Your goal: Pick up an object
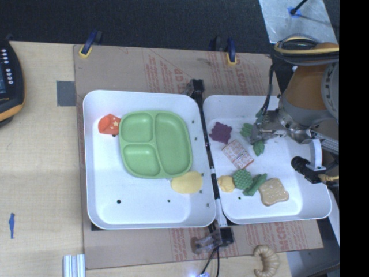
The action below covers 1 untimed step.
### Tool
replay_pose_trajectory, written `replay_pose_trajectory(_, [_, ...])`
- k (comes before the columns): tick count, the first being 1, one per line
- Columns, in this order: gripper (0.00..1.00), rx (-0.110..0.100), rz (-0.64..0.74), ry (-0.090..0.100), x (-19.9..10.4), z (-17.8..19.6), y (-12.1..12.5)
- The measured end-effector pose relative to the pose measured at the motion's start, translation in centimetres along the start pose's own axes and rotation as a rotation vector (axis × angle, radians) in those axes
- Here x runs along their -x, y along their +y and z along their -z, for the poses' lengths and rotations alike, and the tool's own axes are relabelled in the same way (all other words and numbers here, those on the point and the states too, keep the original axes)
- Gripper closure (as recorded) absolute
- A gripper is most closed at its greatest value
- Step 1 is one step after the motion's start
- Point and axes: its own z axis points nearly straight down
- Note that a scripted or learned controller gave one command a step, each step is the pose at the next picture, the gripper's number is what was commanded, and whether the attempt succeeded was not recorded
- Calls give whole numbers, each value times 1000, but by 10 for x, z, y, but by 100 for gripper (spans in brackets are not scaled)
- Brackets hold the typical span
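Observation:
My gripper is low in the right bin, near its back middle, right over a dark green leafy toy. Whether it touches or holds that toy is hidden by the wrist. Left of it lies a purple toy. A pink-and-white patterned packet lies in front. Nearer the bin's front sit a small yellow piece, a bumpy green toy and a tan toast-shaped piece.
The left bin holds a green divided plate, a red toy at its back left and a yellow piece by the plate's front. A tan curled object lies on the bench in front of the right bin.

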Motion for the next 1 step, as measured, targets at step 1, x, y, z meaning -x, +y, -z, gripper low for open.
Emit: replay_pose_trajectory(1, [100,1,-4,0,-63,67,-17])
